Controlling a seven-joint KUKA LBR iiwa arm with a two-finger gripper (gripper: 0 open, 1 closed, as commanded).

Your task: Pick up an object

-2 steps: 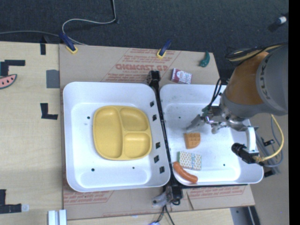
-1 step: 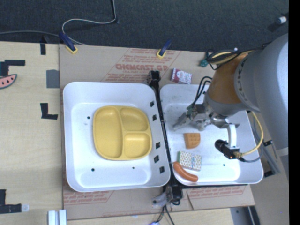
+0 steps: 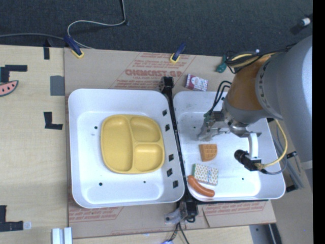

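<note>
the pincer (image 3: pixel 207 132) hangs low in the right bin (image 3: pixel 264 189); whether it is spread or pressed together cannot be told. the waffle piece (image 3: pixel 207 151) lies just below it, the small box (image 3: pixel 205 174) and sausage (image 3: pixel 201 186) farther below.

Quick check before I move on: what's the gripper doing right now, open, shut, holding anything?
Gripper: low over the right bin, just above the waffle-like toy; nothing is seen between its fingers, and open or shut cannot be told.
</note>
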